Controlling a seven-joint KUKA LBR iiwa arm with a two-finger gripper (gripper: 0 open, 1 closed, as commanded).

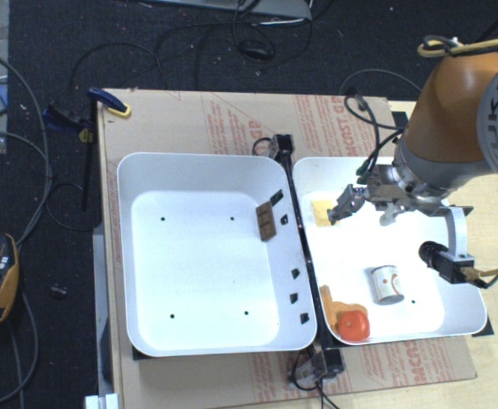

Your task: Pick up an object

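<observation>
Seen from above at a slant: two shallow white bins side by side on a table topped with tan cardboard printed in faded red lettering. Smooth, glossy plastic bins with rounded corners.

In the left bin, a small dark brown rectangular block near the right wall, flat and matte, slightly tilted.

In the right bin, three loose things. Near the upper left corner, a pale yellow block, soft-looking like a sponge, squarish. Toward the middle, a small white and grey cylinder lying on its side, smooth like a can or cup. At the lower left corner, a round red ball-like piece touching an orange elongated piece, both against the bin wall.

Reaching in from the right, a grey arm with a broad, shiny orange band above the wrist. Dark metal end effector low over the right bin, just beside the yellow block's right edge, fingertips pointing left toward it. Fingers slightly parted, nothing visibly between them. Hard to tell whether a fingertip touches the block.

Around the table, dark speckled carpet floor with black cables.
</observation>
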